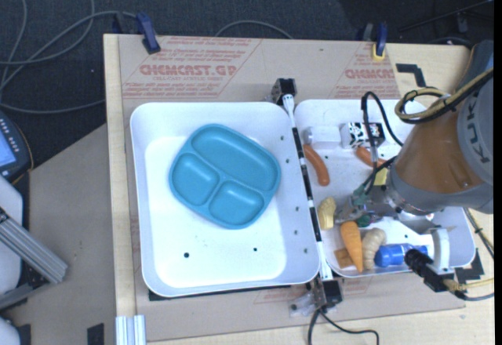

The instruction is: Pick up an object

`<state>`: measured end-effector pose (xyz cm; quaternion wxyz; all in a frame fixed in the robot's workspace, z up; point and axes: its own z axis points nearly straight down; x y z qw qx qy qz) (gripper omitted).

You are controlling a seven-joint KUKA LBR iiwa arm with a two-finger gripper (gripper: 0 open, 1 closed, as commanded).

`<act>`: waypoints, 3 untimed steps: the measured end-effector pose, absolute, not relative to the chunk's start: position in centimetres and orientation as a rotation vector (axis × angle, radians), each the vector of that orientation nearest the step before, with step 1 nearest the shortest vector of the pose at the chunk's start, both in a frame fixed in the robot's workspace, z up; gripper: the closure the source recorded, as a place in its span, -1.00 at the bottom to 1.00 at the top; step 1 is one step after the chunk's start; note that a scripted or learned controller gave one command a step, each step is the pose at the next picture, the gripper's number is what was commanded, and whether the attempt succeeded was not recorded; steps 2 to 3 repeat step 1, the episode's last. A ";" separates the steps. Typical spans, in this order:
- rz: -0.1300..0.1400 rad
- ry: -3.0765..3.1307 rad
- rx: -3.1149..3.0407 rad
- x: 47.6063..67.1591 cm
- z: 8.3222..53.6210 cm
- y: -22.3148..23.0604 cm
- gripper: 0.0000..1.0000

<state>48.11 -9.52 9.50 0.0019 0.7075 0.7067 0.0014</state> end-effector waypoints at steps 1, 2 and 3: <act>0.016 2.231 2.204 50.8 19.0 0.0 1.00; 0.016 2.231 2.204 50.8 19.0 0.0 1.00; 0.016 2.231 2.204 50.8 19.0 0.0 1.00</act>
